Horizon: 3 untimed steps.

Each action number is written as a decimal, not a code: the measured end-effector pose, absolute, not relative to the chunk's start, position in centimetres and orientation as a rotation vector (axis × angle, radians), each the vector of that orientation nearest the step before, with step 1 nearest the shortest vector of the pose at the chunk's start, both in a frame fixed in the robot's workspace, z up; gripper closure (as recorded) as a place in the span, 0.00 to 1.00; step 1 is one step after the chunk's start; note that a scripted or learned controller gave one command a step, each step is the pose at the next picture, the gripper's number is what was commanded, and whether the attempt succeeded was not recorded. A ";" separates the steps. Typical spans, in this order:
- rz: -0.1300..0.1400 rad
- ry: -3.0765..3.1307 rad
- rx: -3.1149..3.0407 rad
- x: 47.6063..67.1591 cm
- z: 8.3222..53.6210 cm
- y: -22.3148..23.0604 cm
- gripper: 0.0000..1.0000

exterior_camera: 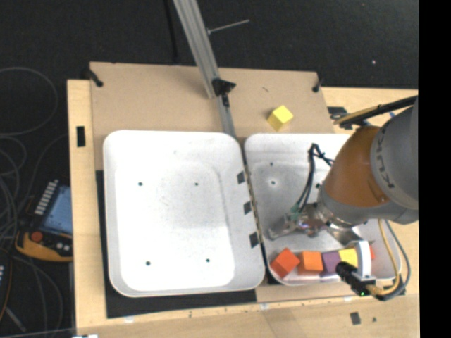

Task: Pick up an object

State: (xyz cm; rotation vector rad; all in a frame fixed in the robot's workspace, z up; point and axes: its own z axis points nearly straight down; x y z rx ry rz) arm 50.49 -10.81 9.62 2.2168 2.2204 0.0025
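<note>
Arm: the grey arm [391, 164] with its orange band [352, 174] is seen over the right bin [282, 164], and much of that bin is hidden under it.
Claw: the claw [299, 222] is seen low in the right bin, just above the row of blocks; it is small and blurry, and it cannot be told how far open it is or if anything is held.
Blocks: a red block [285, 262], an orange block [312, 261], a purple block [331, 261] and a yellow block [348, 257] are lined up along the near edge of the right bin.
Hidden part: the right end of the row is partly covered by a white and black piece with cables.
Loose block: a yellow cube [280, 117] is seen on the counter [162, 97], beyond the far edge of the right bin.
Left bin: the left bin [173, 210] is seen whole, touching the right bin.
</note>
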 end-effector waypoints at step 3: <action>0.002 2.215 2.220 51.5 9.8 -13.4 0.00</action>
